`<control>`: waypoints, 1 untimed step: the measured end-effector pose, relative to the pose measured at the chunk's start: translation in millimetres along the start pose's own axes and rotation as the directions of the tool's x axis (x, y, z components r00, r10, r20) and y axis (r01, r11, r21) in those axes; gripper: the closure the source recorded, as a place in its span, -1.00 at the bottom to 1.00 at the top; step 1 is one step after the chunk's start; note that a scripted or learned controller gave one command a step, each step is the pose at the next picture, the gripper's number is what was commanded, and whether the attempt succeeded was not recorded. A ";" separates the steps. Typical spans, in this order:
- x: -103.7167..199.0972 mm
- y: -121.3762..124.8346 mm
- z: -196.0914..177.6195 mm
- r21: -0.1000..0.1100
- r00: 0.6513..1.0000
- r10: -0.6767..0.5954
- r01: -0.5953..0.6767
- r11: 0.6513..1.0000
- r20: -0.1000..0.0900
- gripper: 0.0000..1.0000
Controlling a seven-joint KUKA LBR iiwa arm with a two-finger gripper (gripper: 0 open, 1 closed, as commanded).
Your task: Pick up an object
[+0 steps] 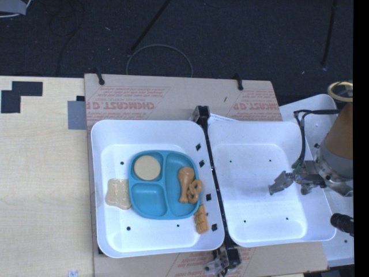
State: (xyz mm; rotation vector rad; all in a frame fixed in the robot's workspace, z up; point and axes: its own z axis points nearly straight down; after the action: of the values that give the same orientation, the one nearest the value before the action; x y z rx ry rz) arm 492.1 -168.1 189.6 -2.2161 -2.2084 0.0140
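Four possible pickups counted, all in the left bin [104, 137], none in the right bin [259, 227]. Spotted a blue divided plate [151, 203] roughly mid-bin, with a round beige disc [146, 167] in its far-left compartment and a knobbly tan pretzel-ish thing [189, 184] lying lengthwise in the right-hand compartment. Also noticed a pale beige chunk [118, 193] touching the plate's left edge, and a small tan piece [200, 219] off the plate's near-right corner, tucked close to the divider between the bins.

Found the gripper [281, 184] over the right bin's right half, reaching in from the right, well apart from every one of those items. Couldn't tell whether the jaws were open or closed, too small and grey-on-white. Saw nothing held in them, though.

Guessing here: looked like a staging spot over bare floor, not a grab. Figured the two loose pieces off the plate were the easier targets, being flat on the bin floor. Expected the one by the divider to be awkward, with little room beside that wall.
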 end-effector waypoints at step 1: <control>0.1 2.9 -6.7 -0.012 1.000 -0.003 0.003 1.000 0.002 -1.00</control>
State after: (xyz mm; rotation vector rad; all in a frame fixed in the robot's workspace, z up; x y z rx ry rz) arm 495.1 -168.0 196.2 -2.2196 -2.2183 0.0029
